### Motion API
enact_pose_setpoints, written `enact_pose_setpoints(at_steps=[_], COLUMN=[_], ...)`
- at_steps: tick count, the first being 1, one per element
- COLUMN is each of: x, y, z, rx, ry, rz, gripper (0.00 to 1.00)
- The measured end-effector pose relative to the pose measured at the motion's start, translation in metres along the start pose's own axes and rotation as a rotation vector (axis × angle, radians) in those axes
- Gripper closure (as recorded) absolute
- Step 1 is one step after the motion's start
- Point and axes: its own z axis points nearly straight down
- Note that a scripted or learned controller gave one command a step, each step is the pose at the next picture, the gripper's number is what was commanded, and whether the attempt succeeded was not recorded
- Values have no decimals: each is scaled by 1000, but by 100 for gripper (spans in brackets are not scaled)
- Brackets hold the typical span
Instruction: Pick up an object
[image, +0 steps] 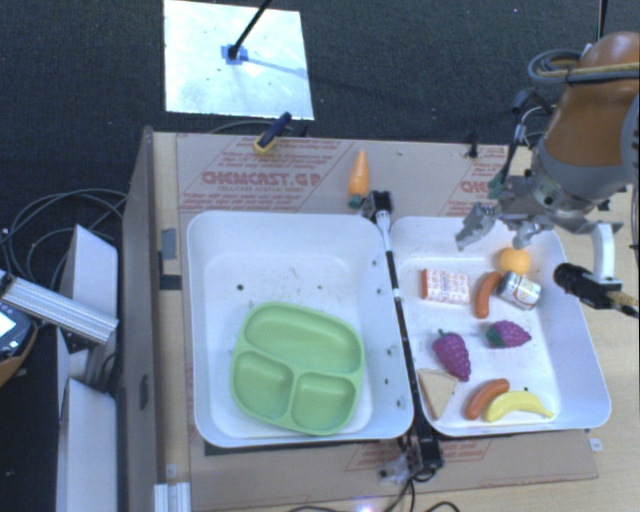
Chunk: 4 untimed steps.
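Over the right bin (590, 385), the gripper (500, 232) hung with fingers spread wide and empty, just above the orange (515, 260) and can (520, 290).

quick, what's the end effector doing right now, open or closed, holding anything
End effector: open, fingers spread, nothing between them; it hangs over the top of the right bin, just above the orange.
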Motion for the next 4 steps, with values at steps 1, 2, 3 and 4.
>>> enact_pose_setpoints(at_steps=[1, 2, 3, 4], x=[-10, -6, -8, -4], y=[-62, -118, -40, 56], z=[97, 176, 176, 175], rx=[3, 1, -1, -3], ry=[0, 1, 0, 0], rz=[2, 2, 0, -2], gripper=[0, 0, 0, 0])
